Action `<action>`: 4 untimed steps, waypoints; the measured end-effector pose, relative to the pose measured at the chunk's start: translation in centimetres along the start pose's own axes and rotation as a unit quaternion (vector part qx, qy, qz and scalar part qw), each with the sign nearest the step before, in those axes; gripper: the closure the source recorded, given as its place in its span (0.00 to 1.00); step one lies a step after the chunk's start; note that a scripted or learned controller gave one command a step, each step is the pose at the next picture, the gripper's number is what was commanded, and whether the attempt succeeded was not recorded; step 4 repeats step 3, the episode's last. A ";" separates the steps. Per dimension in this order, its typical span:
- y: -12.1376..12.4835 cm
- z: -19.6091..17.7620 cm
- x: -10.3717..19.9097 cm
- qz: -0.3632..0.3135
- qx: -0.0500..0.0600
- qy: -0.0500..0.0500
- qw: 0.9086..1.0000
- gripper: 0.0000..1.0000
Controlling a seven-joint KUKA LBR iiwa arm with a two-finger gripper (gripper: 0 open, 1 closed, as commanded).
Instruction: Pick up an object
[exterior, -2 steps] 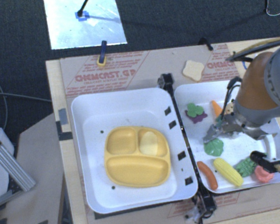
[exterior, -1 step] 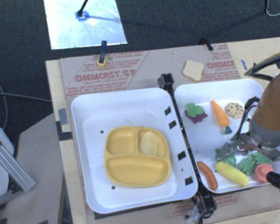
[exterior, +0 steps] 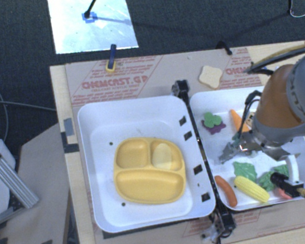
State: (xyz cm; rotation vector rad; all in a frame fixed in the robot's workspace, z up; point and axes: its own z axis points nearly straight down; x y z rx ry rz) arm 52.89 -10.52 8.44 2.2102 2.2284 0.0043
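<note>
Jaws (exterior: 230, 151) hang low over the middle of the right bin (exterior: 206, 104); how far they are parted cannot be made out, and nothing shows between them. Just below them lies a green leafy piece (exterior: 244, 169), with a corn cob (exterior: 252, 189) and a red sausage (exterior: 226, 190) nearer the front rim. Up from them sit purple grapes with a green leaf (exterior: 213, 122) and an orange carrot (exterior: 236, 119). A yellow divided tray (exterior: 148, 170) rests in the left bin (exterior: 98, 154). A bread slice (exterior: 211, 76) lies on the worktop (exterior: 152, 76) behind.
</note>
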 end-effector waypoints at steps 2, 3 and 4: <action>7.1 -3.2 -2.2 -0.001 -0.003 0.000 1.000 0.00; 11.3 -10.5 4.2 -0.002 -0.004 0.001 1.000 0.00; 11.3 -10.5 4.2 -0.002 -0.004 0.001 1.000 0.00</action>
